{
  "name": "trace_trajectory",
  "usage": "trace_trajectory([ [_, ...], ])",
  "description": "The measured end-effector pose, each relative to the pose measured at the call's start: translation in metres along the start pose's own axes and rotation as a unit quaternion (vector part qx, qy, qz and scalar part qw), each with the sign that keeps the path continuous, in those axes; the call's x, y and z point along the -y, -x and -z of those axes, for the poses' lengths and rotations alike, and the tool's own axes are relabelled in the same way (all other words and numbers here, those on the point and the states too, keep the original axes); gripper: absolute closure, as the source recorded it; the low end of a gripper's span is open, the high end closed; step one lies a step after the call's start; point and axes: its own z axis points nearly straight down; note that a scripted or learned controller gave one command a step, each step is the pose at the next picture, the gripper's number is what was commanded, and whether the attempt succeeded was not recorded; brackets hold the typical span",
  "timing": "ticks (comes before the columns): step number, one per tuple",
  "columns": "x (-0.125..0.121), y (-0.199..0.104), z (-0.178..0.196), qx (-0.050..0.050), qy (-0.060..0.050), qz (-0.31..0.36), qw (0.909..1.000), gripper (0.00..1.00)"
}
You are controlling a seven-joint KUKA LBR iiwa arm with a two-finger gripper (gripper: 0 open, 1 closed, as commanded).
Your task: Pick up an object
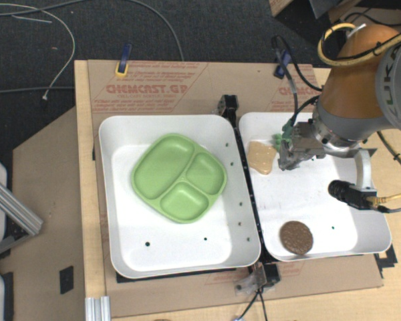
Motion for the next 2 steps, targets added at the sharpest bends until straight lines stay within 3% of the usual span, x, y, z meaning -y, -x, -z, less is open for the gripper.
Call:
trace_trajectory([
  [2, 0.011, -0.120, -0.010, 0.001, -0.001, 0.000, 1.0000, 1.00],
])
